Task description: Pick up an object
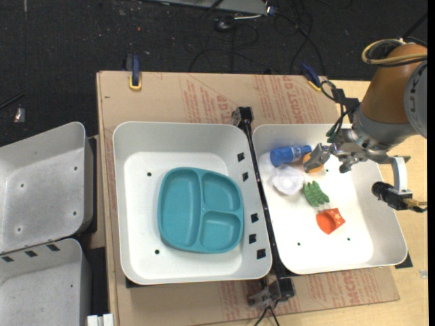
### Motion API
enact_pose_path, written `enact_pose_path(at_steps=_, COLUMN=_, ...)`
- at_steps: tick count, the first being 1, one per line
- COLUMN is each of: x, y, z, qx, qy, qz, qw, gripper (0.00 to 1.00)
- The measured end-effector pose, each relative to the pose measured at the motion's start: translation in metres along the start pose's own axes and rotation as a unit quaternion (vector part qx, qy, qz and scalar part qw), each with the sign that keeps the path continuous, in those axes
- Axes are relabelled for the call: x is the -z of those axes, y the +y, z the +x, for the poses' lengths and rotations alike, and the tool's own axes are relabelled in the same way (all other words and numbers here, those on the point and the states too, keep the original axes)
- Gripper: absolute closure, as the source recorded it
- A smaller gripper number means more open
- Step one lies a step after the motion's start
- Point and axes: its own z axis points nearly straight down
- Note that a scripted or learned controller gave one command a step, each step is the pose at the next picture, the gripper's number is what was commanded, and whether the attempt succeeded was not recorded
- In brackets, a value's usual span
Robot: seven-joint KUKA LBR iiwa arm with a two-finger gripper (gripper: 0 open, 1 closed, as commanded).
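Right bin [380,250], centre-right of the frame: a blue bottle [290,155] lies on its side near the upper left corner, a white cup-like object [288,181] just below it, a green toy [315,194] and an orange-red block [330,221] lower down. The gripper [334,153] hangs just right of the bottle; whether it is released or clenched cannot be told. Left bin [129,182], centre of the frame, holds a teal divided plate [200,209]. Both bins rest on the table [183,100].

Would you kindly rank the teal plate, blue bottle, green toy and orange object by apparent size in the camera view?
1. teal plate, by far.
2. blue bottle.
3. green toy and orange object: too alike to rank.
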Motion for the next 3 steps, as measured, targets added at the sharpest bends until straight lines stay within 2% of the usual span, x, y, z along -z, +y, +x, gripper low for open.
enact_pose_path(at_steps=1, x=-0.054, y=-0.010, z=-0.004, qx=0.000, qy=0.000, qz=0.000, qw=1.0000, gripper=0.00)
enact_pose_path(at_steps=2, x=-0.040, y=-0.008, z=-0.004, qx=0.000, qy=-0.001, qz=-0.004, qw=1.0000, gripper=1.00)
enact_pose_path(at_steps=3, x=0.012, y=-0.016, z=0.000, qx=0.001, qy=-0.001, qz=-0.006, qw=1.0000, gripper=1.00)
